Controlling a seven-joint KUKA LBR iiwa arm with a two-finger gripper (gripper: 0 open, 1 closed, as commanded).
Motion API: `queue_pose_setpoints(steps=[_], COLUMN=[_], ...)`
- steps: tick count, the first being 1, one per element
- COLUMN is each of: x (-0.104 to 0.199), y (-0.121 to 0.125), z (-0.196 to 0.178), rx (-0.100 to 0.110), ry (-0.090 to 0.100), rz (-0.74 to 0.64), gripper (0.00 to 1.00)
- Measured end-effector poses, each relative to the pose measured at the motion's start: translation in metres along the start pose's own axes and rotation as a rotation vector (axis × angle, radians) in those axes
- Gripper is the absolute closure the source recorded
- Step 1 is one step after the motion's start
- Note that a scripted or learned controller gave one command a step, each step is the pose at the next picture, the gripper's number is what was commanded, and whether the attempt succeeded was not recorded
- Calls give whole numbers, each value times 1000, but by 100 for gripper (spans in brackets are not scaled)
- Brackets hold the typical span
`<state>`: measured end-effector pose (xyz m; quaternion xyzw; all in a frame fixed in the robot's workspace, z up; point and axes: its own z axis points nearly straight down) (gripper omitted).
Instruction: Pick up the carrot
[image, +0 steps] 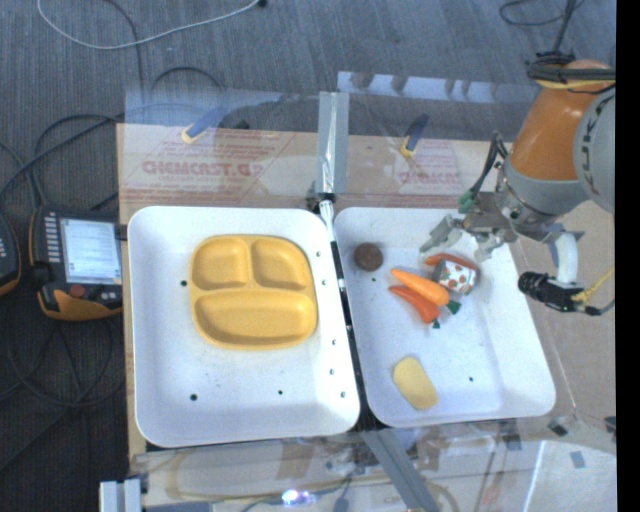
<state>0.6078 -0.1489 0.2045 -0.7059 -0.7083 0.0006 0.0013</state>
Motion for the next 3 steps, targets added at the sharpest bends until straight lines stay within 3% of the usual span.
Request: queue_pose_setpoints(steps=[1,2,3], x=[35,36,126], y=[-8,-7,45], z=[111,102,21], rx=[-2,-3,-2], ry=[-1,2,-3], rz=[-87,-87,-312], gripper=[0,100,100])
